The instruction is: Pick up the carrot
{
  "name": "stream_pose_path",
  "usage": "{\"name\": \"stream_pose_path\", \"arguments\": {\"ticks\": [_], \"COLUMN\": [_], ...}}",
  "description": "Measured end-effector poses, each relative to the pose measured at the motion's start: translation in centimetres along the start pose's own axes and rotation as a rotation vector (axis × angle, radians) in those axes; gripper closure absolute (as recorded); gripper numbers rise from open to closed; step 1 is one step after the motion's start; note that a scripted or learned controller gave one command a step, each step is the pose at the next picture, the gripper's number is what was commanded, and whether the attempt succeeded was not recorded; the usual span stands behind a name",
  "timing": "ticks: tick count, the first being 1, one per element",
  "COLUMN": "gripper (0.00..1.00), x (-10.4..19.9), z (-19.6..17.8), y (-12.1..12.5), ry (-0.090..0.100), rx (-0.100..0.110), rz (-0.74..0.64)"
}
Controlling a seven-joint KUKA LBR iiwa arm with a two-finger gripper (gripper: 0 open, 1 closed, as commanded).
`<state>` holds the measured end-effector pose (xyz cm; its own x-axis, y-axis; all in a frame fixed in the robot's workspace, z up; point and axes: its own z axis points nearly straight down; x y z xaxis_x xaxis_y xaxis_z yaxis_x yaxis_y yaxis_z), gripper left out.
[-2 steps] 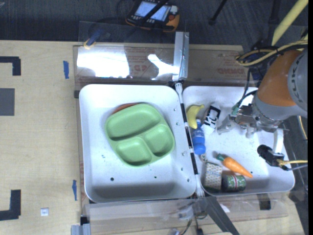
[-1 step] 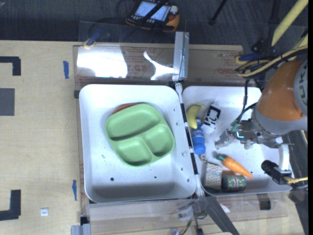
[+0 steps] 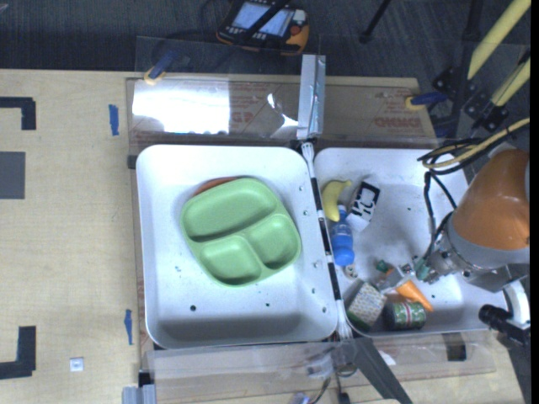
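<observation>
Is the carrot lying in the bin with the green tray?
No, the carrot lies in the right bin, beside a green can.

The carrot [image 3: 412,292] is a small orange wedge, pointed at one end, lying in the right bin [image 3: 396,162] near its front edge. It rests tilted, its tip aimed toward the lower right. A green can [image 3: 405,313] lies just beside it on the front side, touching or nearly so. The arm's wrist stands close above its upper end, and part of it may be hidden there.
</observation>
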<state>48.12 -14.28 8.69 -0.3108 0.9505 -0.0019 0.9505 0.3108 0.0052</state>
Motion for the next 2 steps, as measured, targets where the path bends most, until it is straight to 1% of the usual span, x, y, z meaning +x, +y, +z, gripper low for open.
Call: {"name": "stream_pose_path", "arguments": {"ticks": [1,2], "gripper": [1.00,1.00], "x": [0.0,1.5], "z": [-1.1,0.0], "y": [0.2,2.0], "ry": [-0.002,-0.002], "rx": [-0.005,0.001], "rz": [0.000,0.081]}}
